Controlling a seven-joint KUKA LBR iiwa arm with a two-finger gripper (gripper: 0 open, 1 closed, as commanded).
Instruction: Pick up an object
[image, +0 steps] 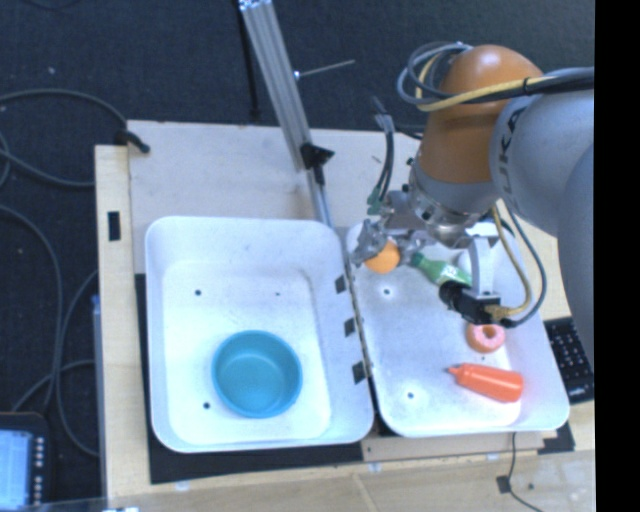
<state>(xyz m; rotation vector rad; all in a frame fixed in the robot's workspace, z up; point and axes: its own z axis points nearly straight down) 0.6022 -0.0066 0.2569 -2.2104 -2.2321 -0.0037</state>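
My gripper (378, 250) hangs over the far left corner of the right bin (420, 410), close to the divider between the bins. A small orange ball (382, 261) sits between its fingers, and the gripper is shut on it. Just right of the ball lies a green object (432, 268), partly under the wrist. A pink ring (487, 336) rests toward the bin's right side. An orange carrot-shaped toy (487, 381) lies near the front right corner.
The left bin (180, 250) holds a blue bowl (257, 373) near its front. A slanted metal pole (290, 110) rises behind the bins. A keyboard (568, 355) lies off the right bin's edge.
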